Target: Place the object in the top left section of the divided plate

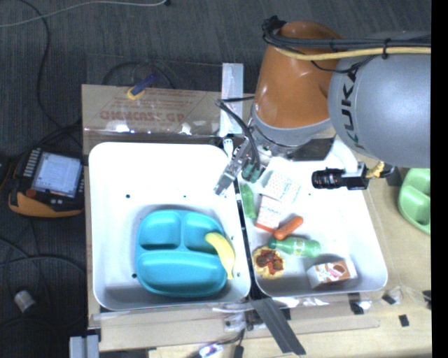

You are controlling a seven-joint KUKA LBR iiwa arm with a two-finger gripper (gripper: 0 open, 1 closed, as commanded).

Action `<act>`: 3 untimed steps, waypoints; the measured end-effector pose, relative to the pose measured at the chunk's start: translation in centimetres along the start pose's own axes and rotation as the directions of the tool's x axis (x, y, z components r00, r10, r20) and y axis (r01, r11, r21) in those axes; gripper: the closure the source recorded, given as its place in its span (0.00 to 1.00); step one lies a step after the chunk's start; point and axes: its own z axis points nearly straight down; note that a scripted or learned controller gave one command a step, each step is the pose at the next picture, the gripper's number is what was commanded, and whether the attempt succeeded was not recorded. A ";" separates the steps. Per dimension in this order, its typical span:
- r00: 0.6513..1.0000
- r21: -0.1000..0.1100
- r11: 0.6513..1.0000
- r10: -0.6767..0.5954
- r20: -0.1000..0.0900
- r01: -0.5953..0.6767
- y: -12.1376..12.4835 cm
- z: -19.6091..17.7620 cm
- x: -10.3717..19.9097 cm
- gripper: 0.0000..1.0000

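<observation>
Pincer (234, 173): whether open or closed I cannot tell. At seven o'clock lies the blue divided plate (178, 253), a yellow banana (222, 252) on its right side. Arm (329, 77) slants down from two o'clock.

We note the gripper (234, 171) over the wall between the bins, divided plate (178, 253) below and left of it, banana (222, 253) on the plate's right edge, carrot (288, 226) below-right of the gripper.

Dark carpet floor (56, 70), loose cables (28, 21); handheld screen device (49, 178), possibly pendant, at left.
</observation>
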 end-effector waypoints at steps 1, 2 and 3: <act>1.000 0.001 1.000 -0.005 0.000 0.005 8.3 8.0 -1.2 1.00; 0.996 0.001 0.996 0.087 -0.001 -0.087 13.9 11.7 1.3 1.00; 0.972 0.001 0.972 0.233 -0.001 -0.233 14.3 11.6 1.9 1.00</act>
